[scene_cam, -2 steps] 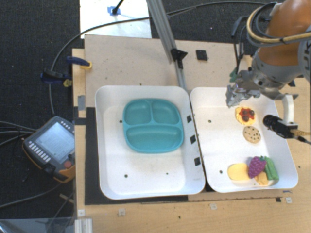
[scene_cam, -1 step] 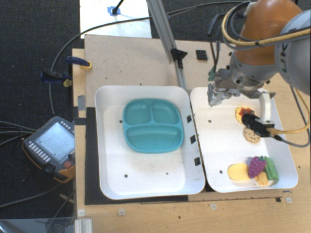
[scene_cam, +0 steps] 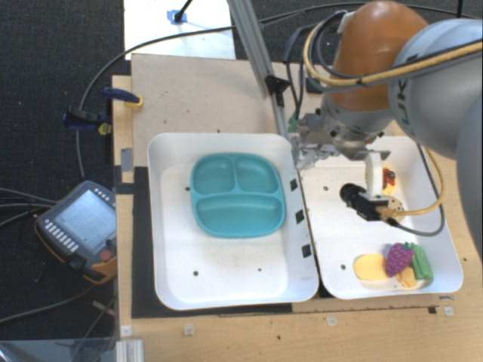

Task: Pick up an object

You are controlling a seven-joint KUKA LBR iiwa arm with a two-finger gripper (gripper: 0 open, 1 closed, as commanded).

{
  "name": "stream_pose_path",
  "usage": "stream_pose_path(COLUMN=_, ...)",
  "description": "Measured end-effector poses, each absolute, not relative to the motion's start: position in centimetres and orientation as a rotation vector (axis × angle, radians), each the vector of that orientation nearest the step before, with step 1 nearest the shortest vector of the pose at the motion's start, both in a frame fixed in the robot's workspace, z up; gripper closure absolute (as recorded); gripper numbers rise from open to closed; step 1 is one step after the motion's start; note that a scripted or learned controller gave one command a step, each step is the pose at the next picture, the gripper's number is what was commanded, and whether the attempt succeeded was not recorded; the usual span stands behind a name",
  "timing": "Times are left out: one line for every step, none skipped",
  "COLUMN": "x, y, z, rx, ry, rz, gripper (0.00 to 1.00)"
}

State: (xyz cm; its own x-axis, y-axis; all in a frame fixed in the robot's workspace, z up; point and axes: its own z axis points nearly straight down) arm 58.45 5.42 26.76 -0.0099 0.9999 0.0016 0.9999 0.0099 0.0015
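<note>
White, shallow, round-cornered left bin (scene_cam: 170, 277) and right bin (scene_cam: 332, 270) sit side by side on the bench (scene_cam: 196, 96), which is pale brown board with a matte surface.

Left bin: teal plate (scene_cam: 238, 194), smooth plastic, a rounded rectangle with three compartments (two small at the far side, one long at the near side). It lies flat in the bin's far half.

Right bin, near right corner: a tight cluster of small toy-food pieces.
- Yellow piece (scene_cam: 369, 267): smooth, flat oval, long axis roughly left to right in view, at the cluster's left.
- Purple grape bunch (scene_cam: 398, 258): knobbly, touching the yellow piece's right end.
- Green piece (scene_cam: 419, 263): elongated, long axis slanting from far-left to near-right, just beside the grapes on their right.
- Pale orange piece (scene_cam: 408, 278): partly tucked under the grapes and the green piece; shape unclear.

A small red-and-orange item (scene_cam: 389, 178) lies farther back in the right bin, well apart from the cluster; it is too small to make out its shape.

Gripper (scene_cam: 311, 154): metallic, at the far left corner of the right bin, over the rim where the two bins meet, well apart from the cluster. Whether it is spread or pressed together cannot be told; the wrist covers it. Nothing is seen held.

Off the bench at left: grey teach pendant (scene_cam: 79, 228) on dark carpet.
</note>
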Motion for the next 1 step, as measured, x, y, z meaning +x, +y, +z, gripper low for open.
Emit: stream_pose_path(x=59.17, y=9.82, z=23.08, rx=-2.21, ry=-2.23, rz=0.0, gripper=1.0)
